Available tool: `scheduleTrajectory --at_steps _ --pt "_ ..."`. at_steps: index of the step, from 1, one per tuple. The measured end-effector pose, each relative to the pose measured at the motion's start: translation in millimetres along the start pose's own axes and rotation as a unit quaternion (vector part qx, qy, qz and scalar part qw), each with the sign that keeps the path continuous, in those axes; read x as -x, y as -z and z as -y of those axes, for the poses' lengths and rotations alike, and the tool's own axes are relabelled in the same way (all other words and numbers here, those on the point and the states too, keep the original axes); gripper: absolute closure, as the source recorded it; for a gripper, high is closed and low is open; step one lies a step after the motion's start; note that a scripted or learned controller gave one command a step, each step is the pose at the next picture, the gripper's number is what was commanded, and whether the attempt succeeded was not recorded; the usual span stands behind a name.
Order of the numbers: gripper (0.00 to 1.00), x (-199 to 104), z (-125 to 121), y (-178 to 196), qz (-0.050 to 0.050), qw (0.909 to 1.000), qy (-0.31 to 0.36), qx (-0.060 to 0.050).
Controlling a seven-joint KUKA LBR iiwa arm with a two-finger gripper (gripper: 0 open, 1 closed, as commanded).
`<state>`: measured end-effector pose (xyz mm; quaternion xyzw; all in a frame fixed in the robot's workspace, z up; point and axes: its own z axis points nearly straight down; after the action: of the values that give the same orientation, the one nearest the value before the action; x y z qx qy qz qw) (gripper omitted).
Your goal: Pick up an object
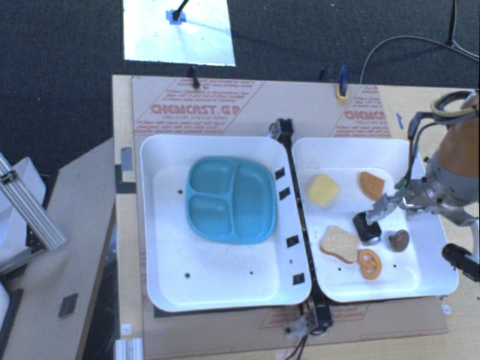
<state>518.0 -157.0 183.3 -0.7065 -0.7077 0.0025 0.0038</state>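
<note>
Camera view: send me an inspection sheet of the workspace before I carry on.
Surface: left bin and right bin, white, side by side on a printed board.
Job's things: yellow piece, orange piece, bread slice, pretzel and brown piece, all in the right bin.
Clutter: blue plate in the left bin.
Grippers: tool over the right bin, near the brown piece; grip unreadable.
Cables: grey cable arcs behind the bench; wires at its front edge.
Surroundings: carpet, white sheet, metal rail at left.
</note>
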Motion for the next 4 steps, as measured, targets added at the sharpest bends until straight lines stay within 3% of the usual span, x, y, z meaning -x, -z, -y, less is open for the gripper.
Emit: scheduleTrajectory --at_steps 1,3,4 --pt "0.0 -0.2 -2.8 4.7 0.001 1.0 0.001 0.005" --pt "0.0 -9.7 -1.7 -97.3 0.0 1.0 -0.001 0.006" --pt "1.0 -9.7 -4.7 -82.6 0.001 0.9999 0.0 0.011"
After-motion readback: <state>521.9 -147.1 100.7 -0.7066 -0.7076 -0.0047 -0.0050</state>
